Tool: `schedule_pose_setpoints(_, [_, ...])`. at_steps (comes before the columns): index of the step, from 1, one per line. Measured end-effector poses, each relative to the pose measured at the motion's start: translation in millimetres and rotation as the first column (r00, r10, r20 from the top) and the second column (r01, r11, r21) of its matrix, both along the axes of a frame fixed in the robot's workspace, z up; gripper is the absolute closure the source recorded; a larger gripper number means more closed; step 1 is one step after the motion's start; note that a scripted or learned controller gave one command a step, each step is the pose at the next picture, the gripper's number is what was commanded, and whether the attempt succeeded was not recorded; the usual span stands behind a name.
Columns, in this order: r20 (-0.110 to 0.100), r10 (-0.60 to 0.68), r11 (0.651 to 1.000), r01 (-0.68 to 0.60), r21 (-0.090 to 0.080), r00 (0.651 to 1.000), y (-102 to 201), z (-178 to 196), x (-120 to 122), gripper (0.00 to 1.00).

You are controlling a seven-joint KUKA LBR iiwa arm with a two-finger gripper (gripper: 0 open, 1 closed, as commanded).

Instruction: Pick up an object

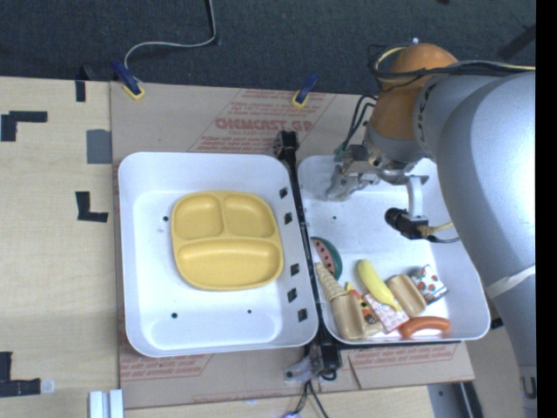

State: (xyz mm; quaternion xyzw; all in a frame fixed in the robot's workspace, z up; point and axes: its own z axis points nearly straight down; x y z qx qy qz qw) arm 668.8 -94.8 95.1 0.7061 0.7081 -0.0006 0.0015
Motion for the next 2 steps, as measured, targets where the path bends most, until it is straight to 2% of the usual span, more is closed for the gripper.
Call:
schedule_pose_setpoints(1, [-0.001,0.000,1.000,0.000,0.000,1.000,-0.1,-0.2,-0.1,0.00])
schedule_pose_setpoints(2, [-0.001,-0.002,1.000,0.002,0.001,1.000,1.2,-10.0,-0.4,0.00])
